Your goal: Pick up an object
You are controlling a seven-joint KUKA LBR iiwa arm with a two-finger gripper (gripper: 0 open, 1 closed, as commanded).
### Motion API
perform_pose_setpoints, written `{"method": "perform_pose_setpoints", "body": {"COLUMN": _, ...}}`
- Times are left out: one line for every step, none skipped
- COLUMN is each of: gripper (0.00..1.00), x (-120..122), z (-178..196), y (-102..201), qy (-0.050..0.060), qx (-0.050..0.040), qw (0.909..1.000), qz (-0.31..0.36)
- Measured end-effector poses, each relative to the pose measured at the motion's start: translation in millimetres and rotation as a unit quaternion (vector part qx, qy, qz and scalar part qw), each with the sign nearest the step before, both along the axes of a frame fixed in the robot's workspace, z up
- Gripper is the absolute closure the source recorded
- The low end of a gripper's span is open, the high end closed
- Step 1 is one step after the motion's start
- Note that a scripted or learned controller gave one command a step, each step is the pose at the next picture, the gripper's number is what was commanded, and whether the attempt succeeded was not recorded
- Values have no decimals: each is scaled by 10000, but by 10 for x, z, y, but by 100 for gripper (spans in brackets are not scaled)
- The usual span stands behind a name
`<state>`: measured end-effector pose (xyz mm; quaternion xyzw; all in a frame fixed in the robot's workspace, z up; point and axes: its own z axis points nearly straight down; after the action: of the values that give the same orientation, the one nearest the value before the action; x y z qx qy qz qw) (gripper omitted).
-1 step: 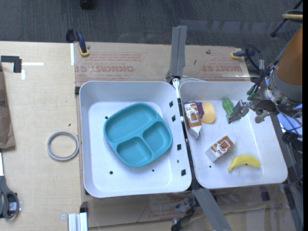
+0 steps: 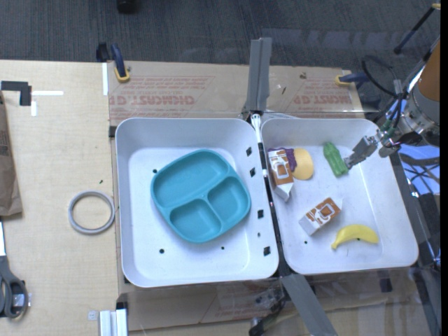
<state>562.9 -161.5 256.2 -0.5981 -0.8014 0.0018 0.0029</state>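
The right bin (image 2: 392, 250) holds several objects. A green oblong piece (image 2: 334, 159) lies near its back. A yellow round fruit (image 2: 302, 164) rests against a white and brown carton (image 2: 281, 173). A smaller carton (image 2: 320, 215) lies near the middle, and a banana (image 2: 354, 236) sits toward the front. My gripper (image 2: 353, 159) hangs low over the right bin, just right of the green piece, its tip close to it. Nothing is visibly held in it.
The left bin (image 2: 133, 208) holds a teal divided plate (image 2: 201, 195). A grey ring (image 2: 92, 211) lies on the bench left of the bins, and scissors (image 2: 12, 294) sit at the front left corner. A metal bar (image 2: 259, 75) runs back from between the bins.
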Motion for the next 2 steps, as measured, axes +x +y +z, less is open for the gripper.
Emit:
{"method": "perform_pose_setpoints", "body": {"gripper": 0, "x": 360, "z": -1567, "y": -10, "qy": -17, "qx": 0, "qw": 10000, "qz": 55}}
{"method": "perform_pose_setpoints", "body": {"gripper": 0, "x": 819, "z": -1664, "y": -85, "qy": 4, "qx": 10, "qw": 9914, "qz": 1310}}
